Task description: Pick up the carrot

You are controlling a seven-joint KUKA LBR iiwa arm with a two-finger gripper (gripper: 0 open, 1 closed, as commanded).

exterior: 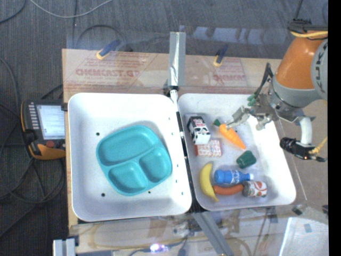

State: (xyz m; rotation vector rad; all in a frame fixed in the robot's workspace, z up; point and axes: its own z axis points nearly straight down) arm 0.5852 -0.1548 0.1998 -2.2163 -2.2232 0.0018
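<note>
The jaws (238,118) hang low over the right bin (285,188), at the leafy end of the carrot (232,135); whether they are open or closed cannot be told from this angle, and nothing shows the carrot held between them. The carrot lies flat in the upper middle of that bin, its green top toward the jaws and its orange point slanting down to the right. Just below its tip sits a dark green block (246,158). To the carrot's left stands a small white toy truck (199,129), with a pink-and-white box (209,149) below the truck. Near the bin's front edge a banana (206,183) curves beside a blue bottle (231,177), which rests against a red sausage (230,191) and a small can (256,188). The grey arm (303,68), with its orange band, reaches in from the right. In the left bin (80,143) lies a turquoise divided plate (134,159). Both bins rest on the tabletop (85,71). A handheld control unit (43,129) sits at the far left.
</note>
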